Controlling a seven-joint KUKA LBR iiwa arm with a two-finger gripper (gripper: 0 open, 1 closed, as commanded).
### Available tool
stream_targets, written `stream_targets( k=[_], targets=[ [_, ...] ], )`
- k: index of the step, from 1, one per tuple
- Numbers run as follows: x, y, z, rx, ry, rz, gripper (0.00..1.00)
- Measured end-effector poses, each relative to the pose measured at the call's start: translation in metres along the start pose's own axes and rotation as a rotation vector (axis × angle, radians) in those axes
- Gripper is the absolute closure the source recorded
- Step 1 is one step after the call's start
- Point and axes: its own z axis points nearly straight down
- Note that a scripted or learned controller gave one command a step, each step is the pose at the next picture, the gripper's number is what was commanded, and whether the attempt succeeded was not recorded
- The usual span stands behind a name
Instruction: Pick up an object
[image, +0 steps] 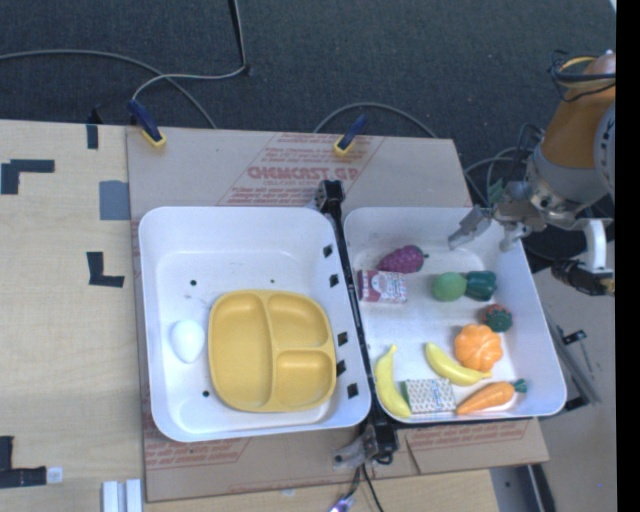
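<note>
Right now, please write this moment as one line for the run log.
phase: approach | gripper: open, holding nothing, above far right corner of right bin | nearest items: purple grapes, green pepper | left bin: yellow tray, white egg

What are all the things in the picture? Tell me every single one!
Bins: 2, white, side by side on the bench.
Divided plate: 1, yellow, left bin.
Egg: 1, white, left bin, beside the plate.
Grapes: 1 bunch, purple, right bin, top.
Small carton: 1, red and white, below the grapes.
Round fruit: 1, green, right bin.
Dark green vegetable: 1, next to the round fruit.
Strawberry: 1, red and green, right side.
Pumpkin: 1, orange.
Bananas: 2, yellow, bottom.
Patterned box: 1, bottom edge.
Carrot: 1, orange, bottom right.
Clamps: 2, yellow and blue, cardboard's top edge.
Gripper: 1, grey, over the right bin's top right corner.
</note>
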Motion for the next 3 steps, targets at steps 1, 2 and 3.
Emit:
stream_targets(
  k=[1, 2, 3],
  targets=[
    [0.04, -0.045, 0.105, -0.003, 0.0, 0.0, 0.0],
    [0.039, -0.044, 0.095, -0.005, -0.002, 0.0, 1.0],
    [0.039, -0.044, 0.095, -0.005, -0.002, 0.0, 0.0]
  ],
)
